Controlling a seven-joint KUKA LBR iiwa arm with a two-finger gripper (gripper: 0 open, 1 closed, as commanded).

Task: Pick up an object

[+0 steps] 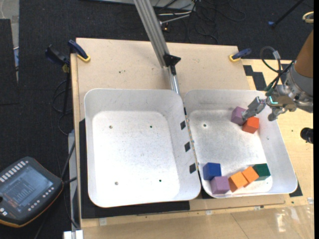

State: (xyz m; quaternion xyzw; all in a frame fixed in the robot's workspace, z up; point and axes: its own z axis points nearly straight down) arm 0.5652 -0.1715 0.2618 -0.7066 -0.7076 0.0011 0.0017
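Two white bins sat side by side on the tabletop [129, 68]. The hand [266, 109] hovered over the right bin's [284, 156] far right corner, its fingers spread apart and clamped on nothing. Just beside it lay a purple cube [238, 115] touching an orange cube [250, 125]. Four more blocks [234, 177] lined the near rim.

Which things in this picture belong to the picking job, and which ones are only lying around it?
For the job:
- gripper
- purple block and orange block near it
- blue block, second purple block, second orange block, green block
- right bin

Lying about:
- left bin
- handheld control pendant
- blue clamps
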